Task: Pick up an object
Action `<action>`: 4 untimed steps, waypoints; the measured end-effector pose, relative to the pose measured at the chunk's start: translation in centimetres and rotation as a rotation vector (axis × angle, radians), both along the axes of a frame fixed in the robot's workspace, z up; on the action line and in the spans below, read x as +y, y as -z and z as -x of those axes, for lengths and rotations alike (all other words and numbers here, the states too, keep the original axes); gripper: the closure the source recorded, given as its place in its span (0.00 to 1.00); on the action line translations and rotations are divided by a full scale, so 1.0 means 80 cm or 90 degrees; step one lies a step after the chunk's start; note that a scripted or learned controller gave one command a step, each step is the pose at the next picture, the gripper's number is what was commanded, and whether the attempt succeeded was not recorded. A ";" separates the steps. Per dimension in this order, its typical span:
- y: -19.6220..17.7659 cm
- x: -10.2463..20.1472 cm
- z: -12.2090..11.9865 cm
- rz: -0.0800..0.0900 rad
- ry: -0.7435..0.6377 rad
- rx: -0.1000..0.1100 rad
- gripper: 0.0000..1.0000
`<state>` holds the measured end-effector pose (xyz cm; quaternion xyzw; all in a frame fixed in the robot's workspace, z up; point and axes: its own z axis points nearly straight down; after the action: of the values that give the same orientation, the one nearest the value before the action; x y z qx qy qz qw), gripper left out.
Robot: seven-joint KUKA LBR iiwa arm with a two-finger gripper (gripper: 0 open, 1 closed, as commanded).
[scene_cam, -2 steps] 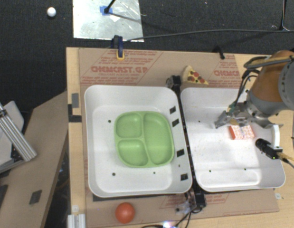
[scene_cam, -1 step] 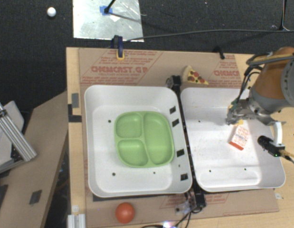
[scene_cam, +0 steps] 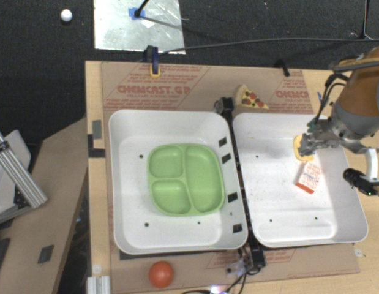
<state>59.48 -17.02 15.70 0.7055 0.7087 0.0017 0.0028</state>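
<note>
Arm reaching into the right bin, gripper down beside a yellow piece.

I see the gripper [scene_cam: 310,144] low over the right bin [scene_cam: 281,225], touching or just beside a small yellow object [scene_cam: 297,147]; I cannot tell whether it has a grasp. An orange-and-white packet [scene_cam: 308,178] lies just below it. The left bin [scene_cam: 125,158] holds a green divided plate [scene_cam: 185,178]. A pizza slice toy [scene_cam: 251,98] and a red ball [scene_cam: 161,273] sit on the cardboard outside.
</note>
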 end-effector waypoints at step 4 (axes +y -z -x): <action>-0.063 0.205 -0.030 -0.002 -0.003 0.003 1.00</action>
<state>61.85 -0.65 20.73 0.7036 0.7106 0.0015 -0.0002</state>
